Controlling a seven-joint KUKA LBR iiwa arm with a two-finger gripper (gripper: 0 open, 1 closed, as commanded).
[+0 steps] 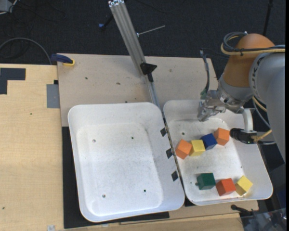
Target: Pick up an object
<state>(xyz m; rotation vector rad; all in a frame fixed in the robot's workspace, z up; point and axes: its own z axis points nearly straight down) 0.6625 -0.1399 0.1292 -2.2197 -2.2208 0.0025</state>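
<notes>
Gripper [208, 110] up at right bin's [260, 189] top edge, open or closed? Can't tell. Could easily miss blue cube [209, 141], too crowded.

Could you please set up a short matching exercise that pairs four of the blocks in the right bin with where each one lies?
Things:
1. green block
2. blue block
3. red block
4. orange block at the row's left end

Places:
A. between a yellow block and another orange block in the upper row
B. nearest the divide between the right bin and the left bin
C. left end of the lower row
D. touching the yellow block near the bin's lower right corner

Pairs: 1-C, 2-A, 3-D, 4-B
</notes>
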